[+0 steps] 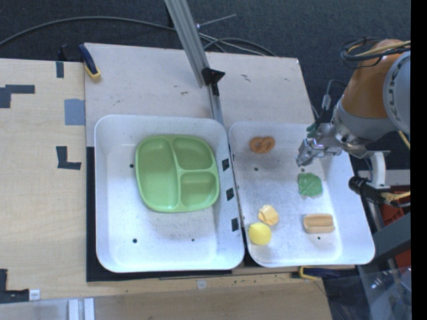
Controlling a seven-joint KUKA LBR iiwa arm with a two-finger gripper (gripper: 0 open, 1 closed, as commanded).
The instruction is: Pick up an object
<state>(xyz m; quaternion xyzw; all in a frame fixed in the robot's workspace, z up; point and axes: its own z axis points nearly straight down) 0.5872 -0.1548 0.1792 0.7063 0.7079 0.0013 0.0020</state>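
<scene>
Claw (306, 157) low over right bin (347, 249), just above green piece (309, 185), seemingly lining up a grasp; finger state impossible to tell.

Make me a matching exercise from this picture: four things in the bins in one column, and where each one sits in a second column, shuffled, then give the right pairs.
Things:
1. green divided plate
2. yellow ball
3. brown pretzel-like piece
4. green leafy piece

Places:
A. far end of the right bin
B. just below the gripper
C. left bin
D. near edge of the right bin, by the divide

Pairs: 1-C, 2-D, 3-A, 4-B
</scene>
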